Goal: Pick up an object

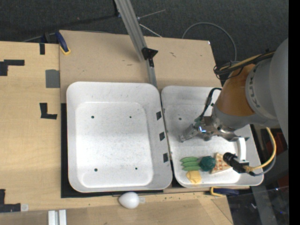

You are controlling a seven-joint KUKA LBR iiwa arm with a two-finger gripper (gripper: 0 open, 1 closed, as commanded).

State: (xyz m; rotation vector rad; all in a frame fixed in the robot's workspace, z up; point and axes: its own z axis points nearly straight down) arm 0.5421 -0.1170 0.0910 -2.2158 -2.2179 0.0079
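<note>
My gripper [191, 133] hangs low over the middle of the right bin [180, 104], pointing left, with bare bin floor under it. A cluster of toy food lies just below it at the bin's front edge: a green pea pod [190, 161], a dark green broccoli piece [206, 163], a yellow piece [193, 176] and a pizza slice [220, 165]. The gripper sits a short way above the pea pod and apart from it. Nothing shows between its tips.
The left bin [112, 135] lies beside the right one, their rims meeting at the centre. A white egg [129, 200] rests on the bench outside the left bin's front edge. A grey metal bar [136, 29] slants down from the top toward the bins.
</note>
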